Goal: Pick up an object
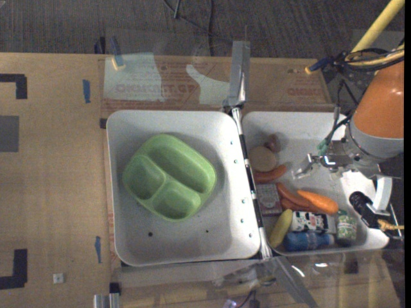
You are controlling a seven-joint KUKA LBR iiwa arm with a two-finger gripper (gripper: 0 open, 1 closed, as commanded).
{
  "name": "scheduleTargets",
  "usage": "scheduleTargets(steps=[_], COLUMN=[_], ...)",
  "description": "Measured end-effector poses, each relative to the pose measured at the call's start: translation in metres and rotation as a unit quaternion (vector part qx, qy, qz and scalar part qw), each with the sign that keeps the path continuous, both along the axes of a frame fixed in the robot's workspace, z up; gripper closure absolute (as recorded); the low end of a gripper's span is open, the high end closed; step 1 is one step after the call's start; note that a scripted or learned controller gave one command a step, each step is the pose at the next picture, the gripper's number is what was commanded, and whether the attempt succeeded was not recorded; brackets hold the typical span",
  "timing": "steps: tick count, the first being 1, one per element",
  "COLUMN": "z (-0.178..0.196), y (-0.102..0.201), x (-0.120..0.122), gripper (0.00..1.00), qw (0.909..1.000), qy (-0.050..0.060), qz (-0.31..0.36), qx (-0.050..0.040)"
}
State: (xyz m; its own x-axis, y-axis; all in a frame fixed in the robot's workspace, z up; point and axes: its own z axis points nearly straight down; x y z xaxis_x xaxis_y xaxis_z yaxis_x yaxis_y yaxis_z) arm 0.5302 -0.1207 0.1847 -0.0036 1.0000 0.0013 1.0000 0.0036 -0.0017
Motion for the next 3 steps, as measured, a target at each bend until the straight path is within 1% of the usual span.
scheduleTargets(steps=[1, 2, 3], z=[-0.099, -0.099, -0.099], y=[-0.063, -0.06, -0.082], x=[-0.003, 0.064, 0.141], gripper=[0.0, 0.0, 0.0], qw=[0.9995, 0.9983, 0.9979], qy=[-0.003, -0.002, 0.003], qz=[-0.032, -0.057, -0.065], qx=[-0.0008, -0.0011, 0.0087])
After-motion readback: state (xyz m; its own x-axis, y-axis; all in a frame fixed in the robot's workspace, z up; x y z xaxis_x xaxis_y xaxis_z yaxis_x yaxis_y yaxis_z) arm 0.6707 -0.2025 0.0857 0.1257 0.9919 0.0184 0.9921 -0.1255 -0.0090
